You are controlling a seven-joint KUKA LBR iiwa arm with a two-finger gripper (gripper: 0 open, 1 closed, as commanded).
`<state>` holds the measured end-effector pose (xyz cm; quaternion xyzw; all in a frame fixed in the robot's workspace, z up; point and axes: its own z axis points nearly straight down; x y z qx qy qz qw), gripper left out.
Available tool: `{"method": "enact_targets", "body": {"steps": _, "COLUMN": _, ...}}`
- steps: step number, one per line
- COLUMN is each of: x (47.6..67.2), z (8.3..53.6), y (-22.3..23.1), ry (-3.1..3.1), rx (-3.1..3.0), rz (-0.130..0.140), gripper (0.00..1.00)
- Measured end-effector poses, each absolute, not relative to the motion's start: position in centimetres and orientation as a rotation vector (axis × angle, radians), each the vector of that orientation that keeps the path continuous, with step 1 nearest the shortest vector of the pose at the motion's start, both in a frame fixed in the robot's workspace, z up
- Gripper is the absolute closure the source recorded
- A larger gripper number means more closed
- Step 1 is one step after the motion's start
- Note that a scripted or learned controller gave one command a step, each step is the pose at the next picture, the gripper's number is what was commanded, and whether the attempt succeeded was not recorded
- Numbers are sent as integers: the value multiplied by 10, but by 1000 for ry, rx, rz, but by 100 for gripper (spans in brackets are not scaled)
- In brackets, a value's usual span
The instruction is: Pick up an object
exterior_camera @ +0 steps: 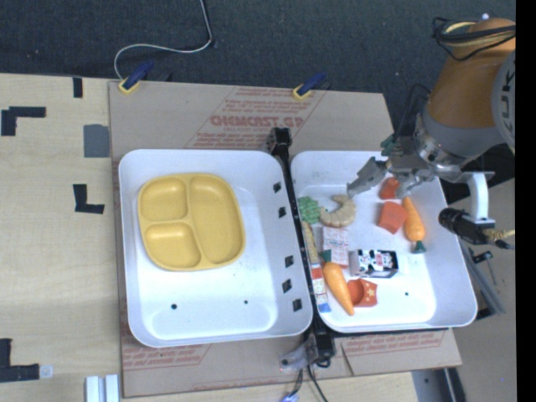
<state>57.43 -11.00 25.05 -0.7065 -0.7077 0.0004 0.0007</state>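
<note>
My gripper (386, 180) hangs over the back part of the right bin (448, 304), and its fingers (365, 178) stand spread apart, so it is open. A small red piece (388, 190) shows just below the gap; whether the fingers touch it I cannot tell. Beside it lie an orange-red block (390, 217) and a carrot (414, 219). A beige croissant-shaped toy (339, 212) rests to the gripper's lower left. Nearer the front are a black-and-white carton (374, 262), a second carrot (337, 284) and a red packet (363, 291).
The left bin (209, 316) holds a yellow divided plate (190, 221). A green item (307, 209), a white-pink packet (336, 241) and a long thin stick (311, 249) crowd the right bin's left wall. A black divider (289, 216) runs between the bins.
</note>
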Motion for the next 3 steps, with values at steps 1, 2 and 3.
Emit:
{"method": "enact_targets", "body": {"steps": 1, "x": 613, "z": 142, "y": -127, "ry": -2220, "rx": -2218, "rz": 5, "gripper": 0}}
{"method": "enact_targets", "body": {"steps": 2, "x": 653, "z": 86, "y": -130, "ry": -2227, "rx": -2220, "rz": -2, "gripper": 0}}
{"method": "enact_targets", "body": {"steps": 3, "x": 653, "z": 96, "y": -129, "ry": -2228, "rx": -2218, "rz": -1, "gripper": 100}}
